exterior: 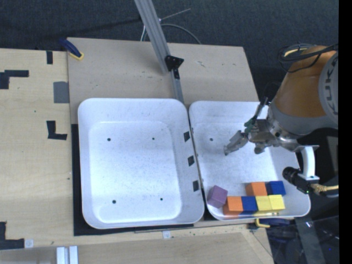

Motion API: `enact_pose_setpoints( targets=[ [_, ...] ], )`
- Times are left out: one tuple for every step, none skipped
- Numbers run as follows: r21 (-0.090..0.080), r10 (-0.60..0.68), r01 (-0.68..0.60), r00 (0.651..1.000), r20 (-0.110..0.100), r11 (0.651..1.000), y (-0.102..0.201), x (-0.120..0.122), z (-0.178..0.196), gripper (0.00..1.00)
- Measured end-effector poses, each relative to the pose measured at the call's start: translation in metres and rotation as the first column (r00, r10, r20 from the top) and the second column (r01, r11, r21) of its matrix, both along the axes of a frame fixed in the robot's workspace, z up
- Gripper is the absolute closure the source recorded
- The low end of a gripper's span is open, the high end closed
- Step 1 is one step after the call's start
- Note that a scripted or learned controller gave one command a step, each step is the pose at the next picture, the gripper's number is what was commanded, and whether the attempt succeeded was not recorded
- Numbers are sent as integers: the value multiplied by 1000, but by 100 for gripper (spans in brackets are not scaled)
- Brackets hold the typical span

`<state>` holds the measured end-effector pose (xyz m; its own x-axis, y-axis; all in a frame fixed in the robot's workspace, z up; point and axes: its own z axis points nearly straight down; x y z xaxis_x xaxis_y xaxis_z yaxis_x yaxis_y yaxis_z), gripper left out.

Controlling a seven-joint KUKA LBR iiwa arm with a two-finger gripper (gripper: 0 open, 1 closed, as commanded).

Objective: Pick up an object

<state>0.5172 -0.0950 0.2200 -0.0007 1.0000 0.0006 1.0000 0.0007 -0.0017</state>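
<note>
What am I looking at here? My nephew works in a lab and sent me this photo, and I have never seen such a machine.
This is one photo, taken by a camera fixed above a workbench and looking down at a slant. The big grey and orange shape on the right is a robot arm. At its tip is a pincer, the part meant to grab things; it hangs above the right white bin, and I see nothing held in it. Whether it is open or shut is too hard to make out.

Two shallow white bins sit side by side on the bench. In the right one, near its front edge, lie small toy blocks: a purple block, then a cluster of orange, blue and yellow blocks packed together. The left white bin sits beside it.
</note>
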Motion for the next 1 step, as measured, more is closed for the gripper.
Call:
enact_pose_setpoints(
  targets=[
    [0,0,0,1000,-1,1000,-25,-7,-118,0]
  ],
)
